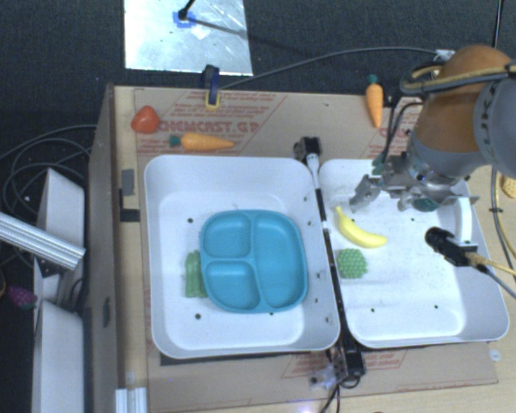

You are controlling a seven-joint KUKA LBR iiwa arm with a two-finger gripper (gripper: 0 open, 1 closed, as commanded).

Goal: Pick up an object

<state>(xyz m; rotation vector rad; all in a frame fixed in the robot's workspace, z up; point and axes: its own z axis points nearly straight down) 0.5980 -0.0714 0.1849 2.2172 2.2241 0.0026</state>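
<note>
A yellow banana [359,233] lies in the right bin [430,317], near its left wall. Just below it sits a small green bumpy ball [352,262]. My gripper [383,200] hangs over the upper part of the right bin, above and right of the banana. It is open, its two grey fingers [362,194] spread apart with nothing between them. In the left bin [176,231] a blue divided plate [251,261] lies flat, with a green piece [193,274] against its left edge.
Behind the bins, on the cardboard, lie an orange carrot [208,142], a second carrot [374,101] and a red fruit [144,120]. A black clip [310,151] sits at the top of the wall between the bins. A black cable plug [448,246] hangs off the arm over the right bin.
</note>
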